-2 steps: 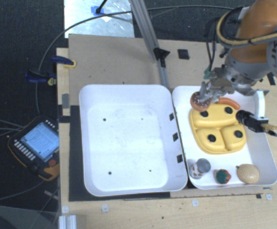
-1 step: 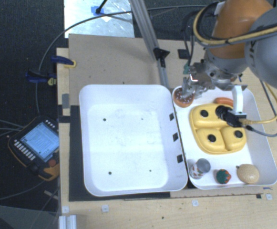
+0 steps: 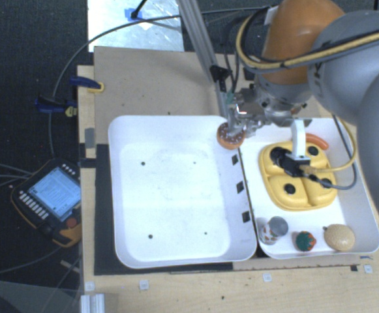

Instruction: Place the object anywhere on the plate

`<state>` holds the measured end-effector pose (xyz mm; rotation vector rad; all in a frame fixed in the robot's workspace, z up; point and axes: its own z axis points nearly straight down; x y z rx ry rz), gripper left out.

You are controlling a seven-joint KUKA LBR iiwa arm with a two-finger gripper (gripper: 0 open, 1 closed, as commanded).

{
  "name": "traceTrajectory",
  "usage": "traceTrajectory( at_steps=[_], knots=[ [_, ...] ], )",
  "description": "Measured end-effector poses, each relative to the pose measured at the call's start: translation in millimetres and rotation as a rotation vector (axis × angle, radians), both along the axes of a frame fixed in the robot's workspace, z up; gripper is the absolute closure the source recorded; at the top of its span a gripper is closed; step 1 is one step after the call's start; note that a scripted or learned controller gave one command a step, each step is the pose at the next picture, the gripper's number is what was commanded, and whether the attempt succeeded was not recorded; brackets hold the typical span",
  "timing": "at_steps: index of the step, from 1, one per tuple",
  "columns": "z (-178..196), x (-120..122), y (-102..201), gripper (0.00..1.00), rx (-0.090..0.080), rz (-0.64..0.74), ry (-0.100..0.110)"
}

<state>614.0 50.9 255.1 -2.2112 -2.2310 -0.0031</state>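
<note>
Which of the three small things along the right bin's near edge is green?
The middle ball, flanked by a grey piece and a beige lump.

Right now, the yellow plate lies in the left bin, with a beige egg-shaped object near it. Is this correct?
Not quite: the camera view shows the yellow plate in the right bin, not the left. The beige egg-shaped object does lie near it.

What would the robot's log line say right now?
gripper: over right bin, far left corner | brown round thing: right below it, grip unclear | yellow plate: same bin, not yet reached
</note>
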Motion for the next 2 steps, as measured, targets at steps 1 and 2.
traceTrajectory(
  at_steps=[1, 2],
  knots=[
    [-22.8, 13.7, 53.6, 1.00, 0.000, 0.001, 0.001],
    [-21.5, 13.8, 50.0, 0.00, -0.002, -0.004, 0.000]
  ],
)
